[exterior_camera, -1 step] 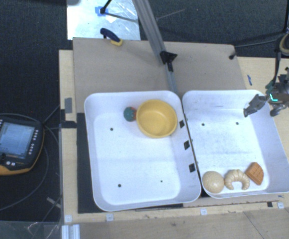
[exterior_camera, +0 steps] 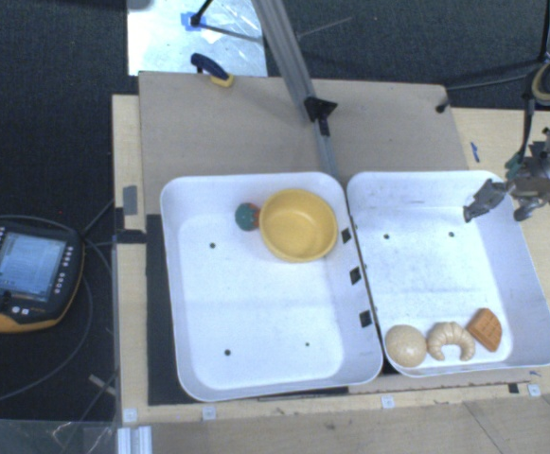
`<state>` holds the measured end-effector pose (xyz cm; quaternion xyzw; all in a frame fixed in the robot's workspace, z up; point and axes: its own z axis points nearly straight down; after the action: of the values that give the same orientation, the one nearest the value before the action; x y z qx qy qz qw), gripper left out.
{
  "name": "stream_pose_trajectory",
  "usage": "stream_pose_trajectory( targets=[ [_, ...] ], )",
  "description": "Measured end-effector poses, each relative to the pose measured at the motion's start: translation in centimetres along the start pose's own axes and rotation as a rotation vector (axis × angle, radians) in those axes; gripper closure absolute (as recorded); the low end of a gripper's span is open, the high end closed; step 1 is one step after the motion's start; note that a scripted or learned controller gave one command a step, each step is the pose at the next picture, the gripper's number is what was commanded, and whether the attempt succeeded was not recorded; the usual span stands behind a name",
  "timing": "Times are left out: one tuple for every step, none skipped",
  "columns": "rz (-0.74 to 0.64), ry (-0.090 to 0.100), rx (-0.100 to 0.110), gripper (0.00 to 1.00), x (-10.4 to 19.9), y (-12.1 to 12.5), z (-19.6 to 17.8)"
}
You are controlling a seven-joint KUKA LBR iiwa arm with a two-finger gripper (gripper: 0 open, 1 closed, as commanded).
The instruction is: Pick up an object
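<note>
My gripper point(exterior_camera: 501, 206) hangs over the upper right part of the right bin point(exterior_camera: 426, 253), its two fingers spread open with nothing between them. Along that bin's near edge lie a pale round bun point(exterior_camera: 406, 344), a croissant point(exterior_camera: 452, 340) and an orange waffle piece point(exterior_camera: 486, 329), well below the gripper. In the left bin point(exterior_camera: 256, 329) a yellow bowl point(exterior_camera: 298, 225) sits at the far right corner, with a small teal ball point(exterior_camera: 247, 217) touching its left side.
A grey pole point(exterior_camera: 293, 60) slants across the bench behind the bins, ending in a black clamp point(exterior_camera: 319, 111). A control pendant point(exterior_camera: 21, 272) lies on the floor at the left. Black clips point(exterior_camera: 355, 275) sit along the seam between the bins.
</note>
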<state>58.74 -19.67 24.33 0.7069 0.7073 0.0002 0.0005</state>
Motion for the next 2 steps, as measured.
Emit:
stream_pose_trajectory(
  targets=[
    [-0.001, 0.001, 0.003, 0.0, 0.4, 0.5, 4.4],
    [0.001, 0.001, 0.003, 0.0, 0.1, 0.3, 8.6]
  ],
)
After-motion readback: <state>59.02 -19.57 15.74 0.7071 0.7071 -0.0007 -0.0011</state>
